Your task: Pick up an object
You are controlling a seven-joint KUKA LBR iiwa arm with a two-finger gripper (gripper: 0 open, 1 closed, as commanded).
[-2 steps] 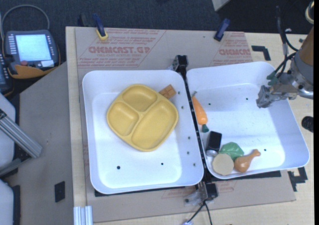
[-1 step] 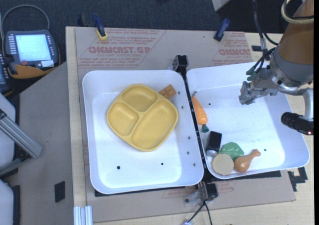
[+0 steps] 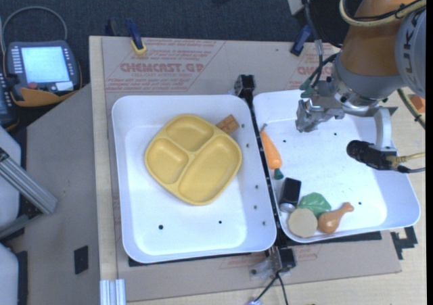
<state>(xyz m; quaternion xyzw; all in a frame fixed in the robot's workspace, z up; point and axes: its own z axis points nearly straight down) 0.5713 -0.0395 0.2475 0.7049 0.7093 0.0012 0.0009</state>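
Yellow three-compartment plastic plate [image 3: 193,159] in the left white bin [image 3: 135,229], orange toy carrot [image 3: 271,151], black block [image 3: 290,191], green lump [image 3: 315,201] and toy drumstick [image 3: 335,217] in the right bin [image 3: 399,195], metal gripper [image 3: 310,118] above, finger spacing unclear.

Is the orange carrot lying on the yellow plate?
No, the carrot lies in the right bin by its left wall, while the yellow plate sits in the left bin.

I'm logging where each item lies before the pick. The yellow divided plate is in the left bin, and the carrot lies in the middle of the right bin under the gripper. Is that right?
Not quite. The camera view shows the carrot against the left wall of the right bin, beside the divider, apart from the gripper farther right. The yellow divided plate is in the left bin, as you said.
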